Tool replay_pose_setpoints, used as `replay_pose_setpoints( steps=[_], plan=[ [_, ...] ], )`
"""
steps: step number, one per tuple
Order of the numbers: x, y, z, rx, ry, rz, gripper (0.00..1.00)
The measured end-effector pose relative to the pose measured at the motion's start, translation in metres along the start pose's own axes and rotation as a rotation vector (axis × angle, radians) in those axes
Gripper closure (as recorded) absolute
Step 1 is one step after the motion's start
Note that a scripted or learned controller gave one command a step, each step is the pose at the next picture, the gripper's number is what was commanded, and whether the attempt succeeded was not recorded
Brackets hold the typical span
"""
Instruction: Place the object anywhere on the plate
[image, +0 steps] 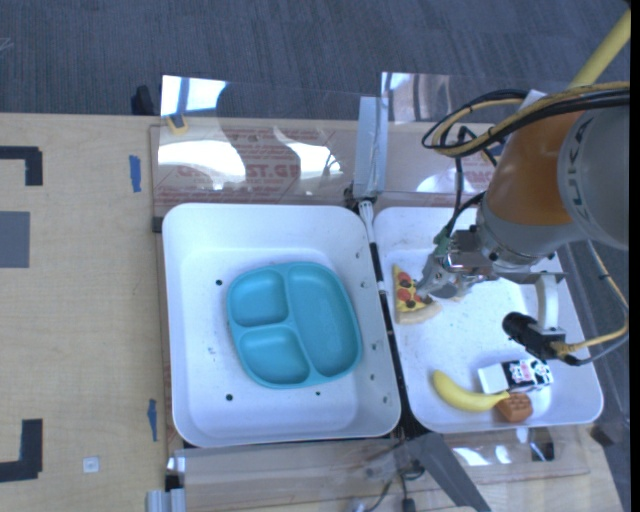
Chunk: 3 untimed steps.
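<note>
Two shallow white bins side by side on a pale wood counter (80, 320): left bin (190, 300) and right bin (470, 345), walls meeting along the middle seam. Lying flat in the left bin, roughly centred: teal plate (325, 300) with three compartments, one long on its right side and two smaller on its left. Lying in the right bin, close against its left wall and about midway between far and near: pizza slice (408, 303), toy-like, pale crust, red dots on top, flat on the bin floor, apart from the plate with both bin walls between. Reaching in from the right: grey arm (600, 200) with orange band, wrist angled down and to the left. Poised at the pizza slice's right edge, tip right at it: gripper (430, 288); contact uncertain from this angle, open or closed cannot tell. Near-right part of the right bin: yellow banana (460, 393), curved, lying flat. Just right of the banana's end, touching or nearly so: brown round cookie-like piece (514, 407). Just beyond that piece, on the far side: small white carton (515, 375) with black patches. Standing along the far edge of both bins: clear panels (250, 165). Stuck on the counter left of the left bin: blue tape marks (135, 172).
</note>
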<state>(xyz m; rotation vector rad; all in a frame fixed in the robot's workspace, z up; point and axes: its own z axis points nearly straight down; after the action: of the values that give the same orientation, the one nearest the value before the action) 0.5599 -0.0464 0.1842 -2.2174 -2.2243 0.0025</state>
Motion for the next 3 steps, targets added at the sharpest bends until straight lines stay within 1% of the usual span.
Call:
replay_pose_setpoints(
  steps=[1,2,3],
  plan=[
    [0.069,-0.057,-0.037,-0.001,0.004,-0.004,1.00],
    [0.206,-0.047,0.001,0.002,0.002,-0.006,1.00],
    [0.149,-0.068,-0.041,-0.002,0.001,0.006,1.00]
  ],
)
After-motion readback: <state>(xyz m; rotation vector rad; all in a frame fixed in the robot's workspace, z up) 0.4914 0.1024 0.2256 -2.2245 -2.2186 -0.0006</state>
